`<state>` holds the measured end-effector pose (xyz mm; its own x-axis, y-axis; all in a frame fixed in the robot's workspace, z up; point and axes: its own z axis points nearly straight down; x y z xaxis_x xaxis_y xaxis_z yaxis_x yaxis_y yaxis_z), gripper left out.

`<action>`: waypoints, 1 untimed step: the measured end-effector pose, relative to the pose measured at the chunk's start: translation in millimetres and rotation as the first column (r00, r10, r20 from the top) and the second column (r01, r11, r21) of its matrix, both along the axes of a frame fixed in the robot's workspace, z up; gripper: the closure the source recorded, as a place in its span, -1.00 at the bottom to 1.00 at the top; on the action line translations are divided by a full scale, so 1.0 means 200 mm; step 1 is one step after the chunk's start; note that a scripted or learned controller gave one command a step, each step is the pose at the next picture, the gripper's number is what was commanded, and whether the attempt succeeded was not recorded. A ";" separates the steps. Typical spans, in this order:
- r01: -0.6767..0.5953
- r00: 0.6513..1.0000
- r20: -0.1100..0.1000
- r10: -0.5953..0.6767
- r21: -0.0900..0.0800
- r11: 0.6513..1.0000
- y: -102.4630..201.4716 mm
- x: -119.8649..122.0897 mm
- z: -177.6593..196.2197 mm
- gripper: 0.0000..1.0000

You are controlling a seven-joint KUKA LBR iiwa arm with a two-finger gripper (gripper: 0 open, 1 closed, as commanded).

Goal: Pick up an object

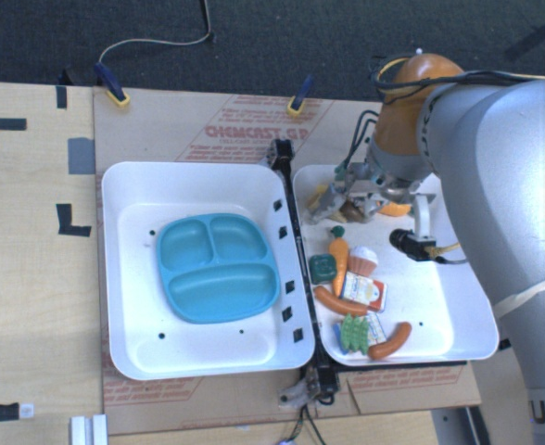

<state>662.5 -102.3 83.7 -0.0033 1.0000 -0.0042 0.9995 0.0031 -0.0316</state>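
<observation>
step: reaching | my pincer (347,200) hung low at right bin's (458,327) top, grip state unreadable | next: close on nearest toy, I judged

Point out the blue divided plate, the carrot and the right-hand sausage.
Blue divided plastic plate (219,268), camera view, large lower compartment.
Orange toy carrot (338,254), camera view, mid-body.
Reddish-brown toy sausage (390,339), camera view, middle.

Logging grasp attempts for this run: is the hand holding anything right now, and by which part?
It cannot be told. The hand is low in the right bin, at its far end; no object shows clearly in it.
</observation>
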 end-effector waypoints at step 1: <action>0.003 1.000 0.030 -0.003 0.003 1.000 0.03 0.03 0.06 -1.00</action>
<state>667.7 -96.5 94.8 0.0000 1.0000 -0.0015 1.0000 0.0000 -0.0019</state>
